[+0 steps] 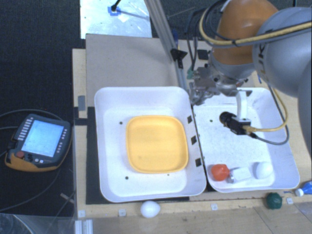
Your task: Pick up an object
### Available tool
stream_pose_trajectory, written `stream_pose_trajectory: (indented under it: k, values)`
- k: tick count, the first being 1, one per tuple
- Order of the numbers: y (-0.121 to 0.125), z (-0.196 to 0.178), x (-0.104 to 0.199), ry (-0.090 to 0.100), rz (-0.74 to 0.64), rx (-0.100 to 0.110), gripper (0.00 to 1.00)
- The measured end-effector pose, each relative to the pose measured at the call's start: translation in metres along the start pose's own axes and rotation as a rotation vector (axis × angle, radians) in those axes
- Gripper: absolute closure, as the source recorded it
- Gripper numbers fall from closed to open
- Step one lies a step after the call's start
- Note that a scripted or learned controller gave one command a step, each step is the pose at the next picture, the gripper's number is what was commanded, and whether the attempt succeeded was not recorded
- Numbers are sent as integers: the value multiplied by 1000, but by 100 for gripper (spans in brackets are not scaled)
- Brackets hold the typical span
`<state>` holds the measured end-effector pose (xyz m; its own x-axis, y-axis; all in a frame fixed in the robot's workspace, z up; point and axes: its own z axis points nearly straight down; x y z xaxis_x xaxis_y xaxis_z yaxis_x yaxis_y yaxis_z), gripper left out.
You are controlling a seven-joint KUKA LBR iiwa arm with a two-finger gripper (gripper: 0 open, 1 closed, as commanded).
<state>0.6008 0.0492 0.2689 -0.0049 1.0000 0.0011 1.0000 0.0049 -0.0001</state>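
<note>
While the grey arm with the orange band (243, 28) reaches in from the right, its hand (199, 97) sits low over the top-left corner of the right shallow white plastic bin (285, 145), right by the divide between the two bins. Hand is dark and cluttered with metal parts; cannot tell whether it is spread or pressed together, and nothing is visibly pinched in it. A white bracket with a black cylindrical fitting (233, 121) hangs off the wrist over the right bin, a yellow cable (270, 128) running from it.

Loose things lie along the right bin's near edge: a small red-orange rounded block (219, 172), just beside it a white tube-like piece (239, 174), then a white egg-shaped ball (263, 169). All well apart from the hand.

Left shallow white plastic bin (109, 130) holds a yellow square plastic plate with rounded corners (157, 143), lying flat, about centred.

Outside the bins on the bench (234, 217): a second white egg-shaped ball (150, 208) just below the left bin's near rim, a dark green ball (273, 200) near the right bin's lower right corner. A teach pendant with lit screen (38, 141) lies far left on the dark floor.
</note>
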Motion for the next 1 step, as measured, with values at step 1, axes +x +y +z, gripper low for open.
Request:
stream_pose_trajectory:
  k: [1]
  values:
    - [-21, 9, 35, 0, 1, 0, 100]
